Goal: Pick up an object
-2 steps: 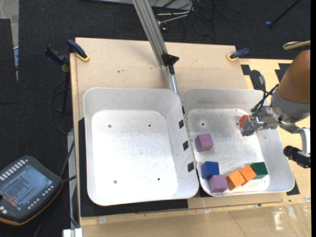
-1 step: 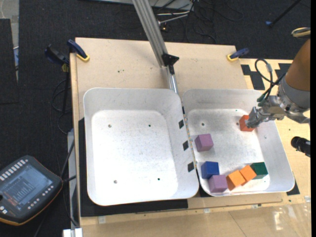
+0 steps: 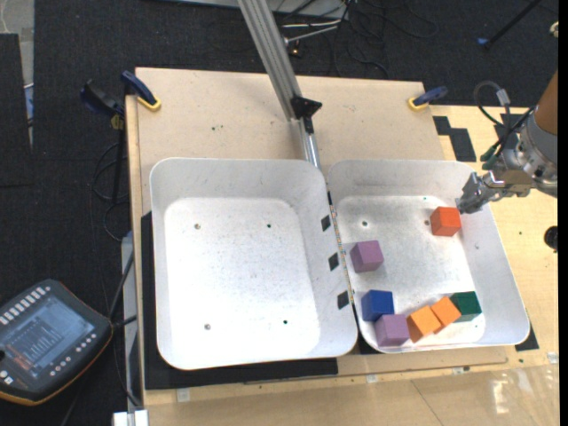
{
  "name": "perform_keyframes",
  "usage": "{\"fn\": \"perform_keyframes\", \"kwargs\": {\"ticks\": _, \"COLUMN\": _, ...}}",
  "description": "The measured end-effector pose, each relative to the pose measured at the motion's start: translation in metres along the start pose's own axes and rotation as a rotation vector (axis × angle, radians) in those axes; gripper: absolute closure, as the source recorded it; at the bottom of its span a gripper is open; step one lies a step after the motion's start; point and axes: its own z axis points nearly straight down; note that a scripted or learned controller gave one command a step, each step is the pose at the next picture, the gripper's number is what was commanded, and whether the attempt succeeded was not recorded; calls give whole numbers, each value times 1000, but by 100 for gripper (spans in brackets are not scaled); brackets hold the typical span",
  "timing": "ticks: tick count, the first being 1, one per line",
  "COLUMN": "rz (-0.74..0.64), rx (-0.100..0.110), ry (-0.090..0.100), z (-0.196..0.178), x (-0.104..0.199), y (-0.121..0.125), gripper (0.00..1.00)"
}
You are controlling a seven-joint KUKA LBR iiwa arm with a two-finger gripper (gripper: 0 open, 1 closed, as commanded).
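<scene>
From where I stand the arm comes in from the right and its gripper [image 3: 472,193] hangs over the far right rim of the right bin [image 3: 497,238], just beside the lone orange cube [image 3: 445,221]; whether it is clenched or released I cannot tell at this size, and nothing shows between its tips. That orange cube sits apart near the bin's upper right wall, resting flat on the bin floor, and my guess is that it is the target, simply because it is the nearest piece and has free room on most sides. As a cube it has no real long axis; its faces look turned a little off the bin's edges, so a grasp would have to square up to that twist. The rest lie elsewhere in the same bin: a purple cube [image 3: 366,256] towards the middle left, a blue cube [image 3: 377,304] below it, and along the lower wall a crowded row of a second purple cube [image 3: 392,328], a second orange cube [image 3: 428,318] and a green cube [image 3: 465,306], touching or nearly so, which would make them harder picks. The left bin [image 3: 177,193] lies alongside on the bench [image 3: 222,114].
</scene>
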Motion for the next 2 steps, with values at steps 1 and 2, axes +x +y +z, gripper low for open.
{"fn": "perform_keyframes", "kwargs": {"ticks": 1, "rz": -5, "rx": 8, "ry": 4, "z": 14, "x": 52, "y": 11, "gripper": 100}}
{"fn": "perform_keyframes", "kwargs": {"ticks": 2, "rz": -6, "rx": 8, "ry": 5, "z": 9, "x": 110, "y": 12, "gripper": 100}}
